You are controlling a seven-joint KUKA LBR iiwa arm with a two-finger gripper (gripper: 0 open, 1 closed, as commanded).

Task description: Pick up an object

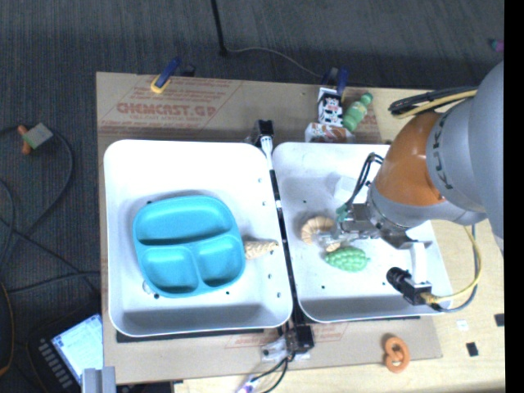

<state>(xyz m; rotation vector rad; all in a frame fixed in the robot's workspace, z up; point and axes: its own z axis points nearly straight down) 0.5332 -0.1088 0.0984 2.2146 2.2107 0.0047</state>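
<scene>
An orange ring [396,352] is seen on the bench's front edge. In the right bin [311,289], the gripper [348,229] is lowered beside a green bumpy object [346,259] and a tan croissant-like piece [315,227]; its state cannot be told.

A bulky robot arm [483,150] with smooth, rounded grey casing, matte and slightly glossy along its curves. Below the grey shell sits a wide, bright orange band [409,174], domed like a ball joint. Under the band comes a darker grey metal collar, then the tool [354,226], a small cluster of silver and black metal parts. A thin black cable loops from the wrist down to the tool. A black and yellow cable bundle runs along the upper casing, and a yellow cable curves beneath the arm
</scene>
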